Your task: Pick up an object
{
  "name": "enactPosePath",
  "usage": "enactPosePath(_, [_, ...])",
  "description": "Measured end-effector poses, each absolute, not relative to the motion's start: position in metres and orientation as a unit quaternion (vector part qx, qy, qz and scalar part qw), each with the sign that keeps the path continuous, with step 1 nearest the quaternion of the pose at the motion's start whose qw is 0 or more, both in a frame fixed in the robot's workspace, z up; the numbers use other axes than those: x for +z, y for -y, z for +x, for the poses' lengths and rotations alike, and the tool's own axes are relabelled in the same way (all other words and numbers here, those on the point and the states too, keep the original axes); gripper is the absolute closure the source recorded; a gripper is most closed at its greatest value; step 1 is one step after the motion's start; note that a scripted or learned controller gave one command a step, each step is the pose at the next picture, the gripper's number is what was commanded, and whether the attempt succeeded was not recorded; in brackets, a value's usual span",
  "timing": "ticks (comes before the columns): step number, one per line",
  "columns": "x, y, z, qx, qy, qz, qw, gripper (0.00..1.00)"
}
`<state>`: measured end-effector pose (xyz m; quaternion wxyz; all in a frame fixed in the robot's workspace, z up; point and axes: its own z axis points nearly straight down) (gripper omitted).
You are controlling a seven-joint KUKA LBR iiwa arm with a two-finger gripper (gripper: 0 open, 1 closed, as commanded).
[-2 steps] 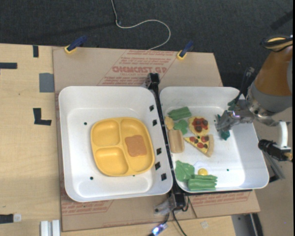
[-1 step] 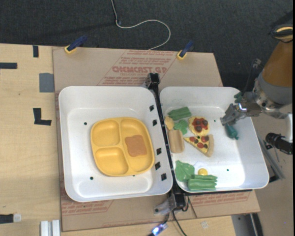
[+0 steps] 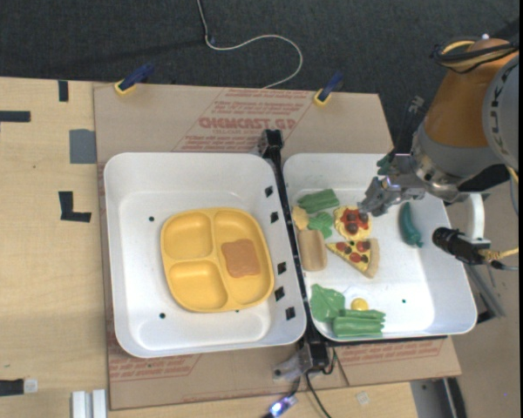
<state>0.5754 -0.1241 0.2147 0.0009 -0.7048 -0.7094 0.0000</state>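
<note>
With the gripper (image 3: 376, 197) poised low in the right bin (image 3: 436, 316) beside the round pizza toy (image 3: 352, 223), its fingers' spread being indiscernible, a centred, vertical descent is judged advisable.

The arm (grey, orange-banded) reaches leftward, its hand (image 3: 375, 200) angled down.

The right-hand bin (image 3: 436, 307) holds the toy food: a pizza slice (image 3: 356, 252) lying flat at centre-right of the frame, a round red-topped piece (image 3: 352, 223) just above it, and a tan bread-like stick (image 3: 312, 249) to their left. Green leafy pieces lie above (image 3: 318, 201) and below (image 3: 327, 302) (the lower one beside green beans (image 3: 359, 322)), with a teal pod (image 3: 410, 225) farther right.
</note>
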Motion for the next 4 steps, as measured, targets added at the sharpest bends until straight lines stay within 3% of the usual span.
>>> enactPosePath(2, [0.226,0.027,0.598,-0.0001,0.709,-0.705,0.001,1.0])
enactPosePath(3, [0.229,-0.021,0.631,-0.0007,0.709,-0.705,0.0,1.0])
enactPosePath(4, [0.234,-0.073,0.644,-0.0004,0.709,-0.705,0.001,1.0])
